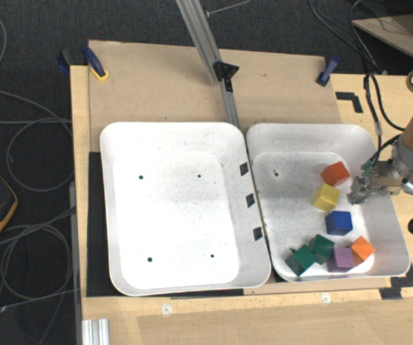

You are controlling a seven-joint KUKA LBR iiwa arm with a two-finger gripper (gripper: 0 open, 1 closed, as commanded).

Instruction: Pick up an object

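Note:
The right bin [285, 146] holds several small blocks: a red-orange one [335, 172], a yellow one [326, 197], a blue one [339, 222], two green ones [311, 254], a purple one [343, 257] and an orange one [363, 248]. My gripper [358, 190] reaches in from the right and hovers over the bin's right side, just right of the red-orange and yellow blocks. Nothing shows between its fingers, and none of the blocks is lifted.
The left bin [120, 142] lies beside the right one. A metal rail [206, 42] slants down from the top to the gap between the bins. Blue clamps [95, 63] hold the board's far corners. Cables lie on the floor at left.

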